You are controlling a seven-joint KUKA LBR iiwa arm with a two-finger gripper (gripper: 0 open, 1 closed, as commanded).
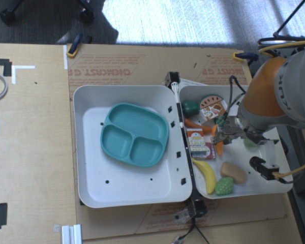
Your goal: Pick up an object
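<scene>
The grey arm [290, 85] comes in from the right side of the view and bends downward. The orange band [264, 93] sits above the wrist, facing the camera. Under it the wrist narrows to the gripper [222, 133], which points to the left and down, low over the bench.

Bench seen from a single fixed cam mounted overhead, angled down at a slant. Both white bins are taken in whole: left bin [86, 151] near frame centre, right bin [274, 184] toward the right side. The arm [274, 93] is caught entering from frame right, close under the lens. A strip of floor is shown along the top edge; bare bench is shown at left. Framing is mid-range, w/ small items in the bins still told apart.
</scene>
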